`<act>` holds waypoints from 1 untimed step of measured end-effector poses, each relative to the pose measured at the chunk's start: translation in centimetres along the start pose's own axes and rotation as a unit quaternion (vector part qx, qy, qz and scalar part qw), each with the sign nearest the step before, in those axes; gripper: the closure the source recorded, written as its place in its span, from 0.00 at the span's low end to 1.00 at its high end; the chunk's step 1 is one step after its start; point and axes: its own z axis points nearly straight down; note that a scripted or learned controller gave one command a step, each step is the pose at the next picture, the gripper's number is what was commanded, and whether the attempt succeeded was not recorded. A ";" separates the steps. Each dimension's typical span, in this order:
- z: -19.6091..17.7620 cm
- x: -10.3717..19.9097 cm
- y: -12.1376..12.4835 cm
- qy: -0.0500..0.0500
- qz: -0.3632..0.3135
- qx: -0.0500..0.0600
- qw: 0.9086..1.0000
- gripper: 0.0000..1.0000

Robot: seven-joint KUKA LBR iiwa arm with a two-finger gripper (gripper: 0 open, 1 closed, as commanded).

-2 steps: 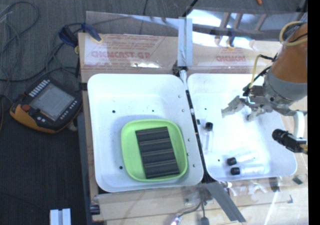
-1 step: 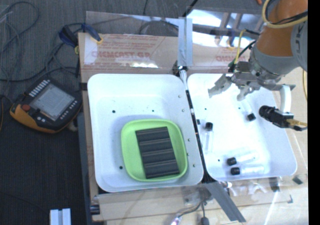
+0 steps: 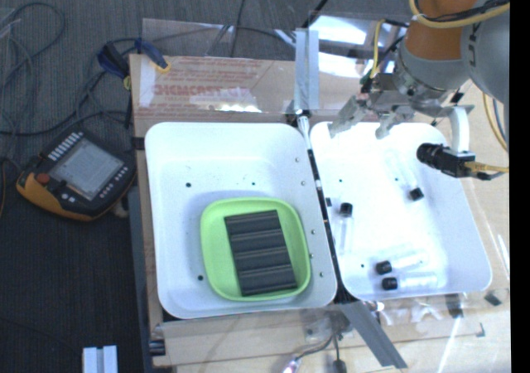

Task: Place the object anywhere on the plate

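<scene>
A dark grey ribbed block (image 3: 261,252) lies flat on the green square plate (image 3: 214,230) in the left bin (image 3: 170,172), well inside the plate's rim. My gripper (image 3: 363,124) hangs over the far edge of the right bin (image 3: 464,230), well away from the plate. It is open, its two fingers spread apart with nothing between them.
Several small clear tubes with black caps lie scattered in the right bin, among them one (image 3: 415,193) near the middle and a pair (image 3: 386,275) at the front. A black fitting (image 3: 443,159) on the arm juts over that bin's right side. A pendant (image 3: 74,174) lies on the floor to the left.
</scene>
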 end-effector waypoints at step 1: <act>1.0 2.4 4.1 0.000 -0.084 -0.001 0.996 0.00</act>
